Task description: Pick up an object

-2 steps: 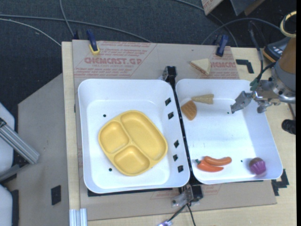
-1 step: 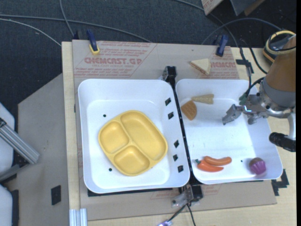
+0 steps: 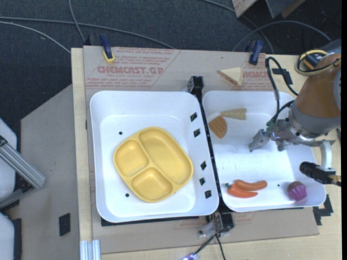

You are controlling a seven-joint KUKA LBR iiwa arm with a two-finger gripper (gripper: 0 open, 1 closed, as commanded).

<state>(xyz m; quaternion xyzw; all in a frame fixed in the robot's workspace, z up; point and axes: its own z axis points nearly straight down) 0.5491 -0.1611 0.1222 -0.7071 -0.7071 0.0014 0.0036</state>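
— Gripper point(image 3: 269, 140) state?
— Fingers spread, nothing between them, over the right bin's point(image 3: 246, 167) middle.
— Objects?
— Carrot point(image 3: 242, 192), sausage point(image 3: 250, 184) by the bin's front edge; purple item point(image 3: 296, 190) at its front-right corner.

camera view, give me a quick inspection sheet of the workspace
surface: cardboard-covered bench with left bin and right bin.
job's things: right bin holds cookie, cone, hot dog, carrot, purple ball.
clutter: yellow tray in left bin; sandwich wedge on bench.
grippers: gripper over right bin, nothing between its fingers.
cables: cable on floor; black cable along arm.
surroundings: dark carpet; blue clamps.
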